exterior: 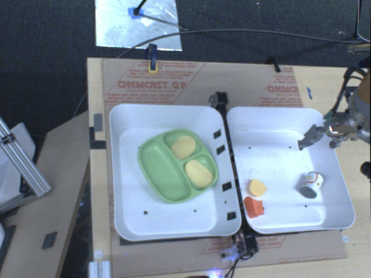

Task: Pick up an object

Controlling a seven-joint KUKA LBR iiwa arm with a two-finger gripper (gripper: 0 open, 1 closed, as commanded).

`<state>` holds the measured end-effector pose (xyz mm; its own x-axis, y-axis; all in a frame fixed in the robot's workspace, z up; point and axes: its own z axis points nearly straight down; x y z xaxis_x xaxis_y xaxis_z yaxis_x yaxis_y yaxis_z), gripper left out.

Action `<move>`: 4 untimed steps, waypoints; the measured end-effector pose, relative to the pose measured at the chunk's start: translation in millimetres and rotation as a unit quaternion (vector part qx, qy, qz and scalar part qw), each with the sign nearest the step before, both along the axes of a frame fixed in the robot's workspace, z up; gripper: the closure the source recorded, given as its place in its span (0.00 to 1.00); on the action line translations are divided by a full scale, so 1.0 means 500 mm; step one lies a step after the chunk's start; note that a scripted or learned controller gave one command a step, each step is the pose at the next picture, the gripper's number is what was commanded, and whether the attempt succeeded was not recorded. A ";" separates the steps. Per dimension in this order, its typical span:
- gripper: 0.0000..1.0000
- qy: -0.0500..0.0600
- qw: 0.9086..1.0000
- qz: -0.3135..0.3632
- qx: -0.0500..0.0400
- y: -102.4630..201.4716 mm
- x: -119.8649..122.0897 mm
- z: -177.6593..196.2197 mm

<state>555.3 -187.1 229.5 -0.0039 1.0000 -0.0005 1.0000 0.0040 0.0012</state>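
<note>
In the right bin [278, 126] lie three small objects. A white cup [311, 184] rests on its side near the right wall. A yellow piece [257, 187] and an orange-red block [254, 207] sit close together near the left wall. My gripper [322, 138] hovers over the bin's upper right part, above and slightly right of the cup. It is open, with nothing between its fingers [309, 138].
The left bin [127, 155] holds a green divided plate [162, 175] with two yellow food pieces [184, 146] [199, 173] in its small compartments. A black divider with clips [227, 155] runs between the bins. Cardboard [174, 80] lies beneath the bins.
</note>
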 end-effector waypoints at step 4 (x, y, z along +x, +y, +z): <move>1.00 -0.001 1.000 -0.002 -0.001 -0.005 -0.001 -0.267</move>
